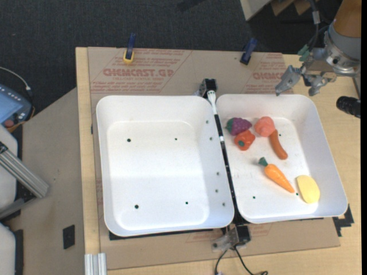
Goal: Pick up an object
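Overhead, the gripper (pixel 299 82) hangs above the right bin's (pixel 321 125) far rim, fingers spread, holding nothing; carrot (pixel 277 176), lemon (pixel 308 188) and pepper (pixel 244 140) lie inside.

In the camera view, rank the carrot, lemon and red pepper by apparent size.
Largest to smallest:
1. carrot, longest
2. lemon, close behind in area, so unsure against the carrot
3. red pepper, smallest
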`<state>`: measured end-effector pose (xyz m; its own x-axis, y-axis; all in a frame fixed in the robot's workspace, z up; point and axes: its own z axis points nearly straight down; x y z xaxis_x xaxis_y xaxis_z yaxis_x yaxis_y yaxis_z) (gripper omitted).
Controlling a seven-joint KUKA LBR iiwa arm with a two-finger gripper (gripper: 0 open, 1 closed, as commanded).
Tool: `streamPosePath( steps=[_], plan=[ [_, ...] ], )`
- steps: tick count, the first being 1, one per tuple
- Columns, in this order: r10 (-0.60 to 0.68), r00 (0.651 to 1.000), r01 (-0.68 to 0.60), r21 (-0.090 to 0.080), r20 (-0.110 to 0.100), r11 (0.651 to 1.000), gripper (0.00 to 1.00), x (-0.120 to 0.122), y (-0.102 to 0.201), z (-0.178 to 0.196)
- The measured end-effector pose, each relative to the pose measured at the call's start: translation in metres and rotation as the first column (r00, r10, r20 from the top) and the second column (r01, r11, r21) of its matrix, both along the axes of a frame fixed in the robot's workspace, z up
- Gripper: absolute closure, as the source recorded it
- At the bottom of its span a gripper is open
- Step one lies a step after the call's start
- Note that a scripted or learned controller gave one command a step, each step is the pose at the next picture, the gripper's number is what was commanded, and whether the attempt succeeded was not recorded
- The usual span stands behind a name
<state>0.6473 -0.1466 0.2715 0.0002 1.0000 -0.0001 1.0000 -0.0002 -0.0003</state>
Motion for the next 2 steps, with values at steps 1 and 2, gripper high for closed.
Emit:
streamPosePath(
  steps=[1, 2],
  plan=[
    [0.005, 1.000, -0.005, 0.005, -0.011, 1.000, 0.00, 0.017, 0.056, -0.165],
    [0.001, 1.000, -0.001, 0.000, 0.001, 1.000, 0.00, 0.019, 0.052, -0.155]
  ],
)
